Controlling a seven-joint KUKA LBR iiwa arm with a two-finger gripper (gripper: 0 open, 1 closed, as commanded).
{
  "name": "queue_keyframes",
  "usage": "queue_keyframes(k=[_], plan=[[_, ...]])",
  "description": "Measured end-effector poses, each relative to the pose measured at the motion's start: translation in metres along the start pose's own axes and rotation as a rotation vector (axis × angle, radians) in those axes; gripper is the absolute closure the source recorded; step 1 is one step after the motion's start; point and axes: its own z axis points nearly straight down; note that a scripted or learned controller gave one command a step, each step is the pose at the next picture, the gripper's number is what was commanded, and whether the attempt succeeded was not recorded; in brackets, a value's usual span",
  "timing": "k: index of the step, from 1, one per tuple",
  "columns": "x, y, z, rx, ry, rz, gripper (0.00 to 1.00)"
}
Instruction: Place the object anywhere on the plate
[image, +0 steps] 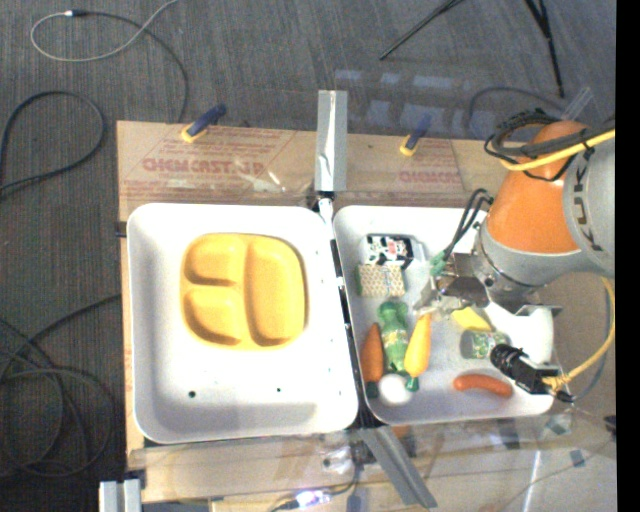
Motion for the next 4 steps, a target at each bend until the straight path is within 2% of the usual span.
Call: queue_keyframes(k=[1,2,3,4], plan=[[0.072,0.027,0.015,0.000,0.000,-0.017,1.00],[0.164,0.061,0.001,-0.002,0.000,-0.134,1.00],[0.173,0.061,-0.045,-0.002,0.000,-0.189,1.00],[0.265,0.087,0.028,-0.001,-0.001,-0.237,1.00]])
